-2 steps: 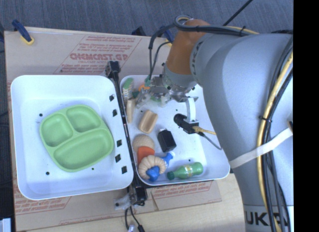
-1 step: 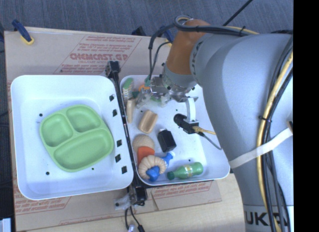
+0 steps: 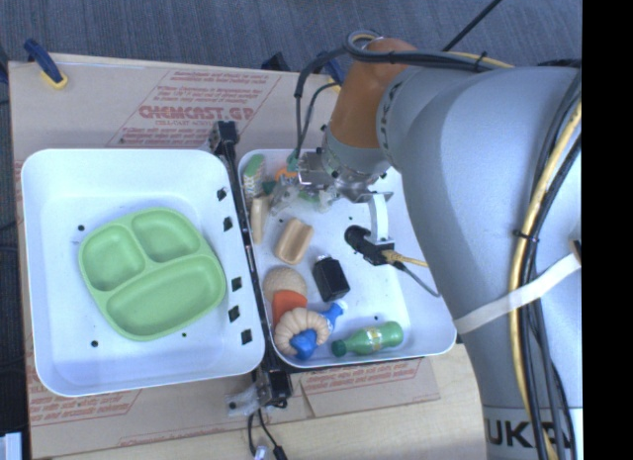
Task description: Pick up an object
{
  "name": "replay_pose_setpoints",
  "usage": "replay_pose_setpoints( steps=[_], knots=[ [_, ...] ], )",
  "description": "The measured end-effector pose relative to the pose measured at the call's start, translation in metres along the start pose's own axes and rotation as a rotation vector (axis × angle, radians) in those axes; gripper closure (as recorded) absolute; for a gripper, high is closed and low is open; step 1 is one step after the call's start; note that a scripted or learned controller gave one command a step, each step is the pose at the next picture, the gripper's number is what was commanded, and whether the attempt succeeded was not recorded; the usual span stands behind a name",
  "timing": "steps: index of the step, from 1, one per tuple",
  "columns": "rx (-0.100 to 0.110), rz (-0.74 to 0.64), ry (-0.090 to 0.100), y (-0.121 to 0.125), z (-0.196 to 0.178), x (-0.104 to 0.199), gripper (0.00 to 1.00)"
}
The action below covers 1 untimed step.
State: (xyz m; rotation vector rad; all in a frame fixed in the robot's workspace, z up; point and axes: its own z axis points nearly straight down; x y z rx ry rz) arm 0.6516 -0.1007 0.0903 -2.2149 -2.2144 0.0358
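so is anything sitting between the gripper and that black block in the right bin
Nothing visible does. The gripper is near the right bin's far left end, and the black block lies nearer the camera with bare white floor between; the tan piece lies just left of that line.

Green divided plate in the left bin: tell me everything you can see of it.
The green divided plate is pale green, matte, plastic-looking, with rounded corners and three compartments: two small ones toward the far side, one long one nearer the camera. All three look bare. It lies flat on the floor of the left bin, about central, turned slightly askew to the walls. Nothing else touches it.
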Motion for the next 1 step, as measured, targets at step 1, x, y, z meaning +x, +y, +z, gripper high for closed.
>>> replay_pose_setpoints(
  steps=[1],
  knots=[
    [0.0,0.0,0.0,0.0,0.0,0.0002,0.0]
  ],
)
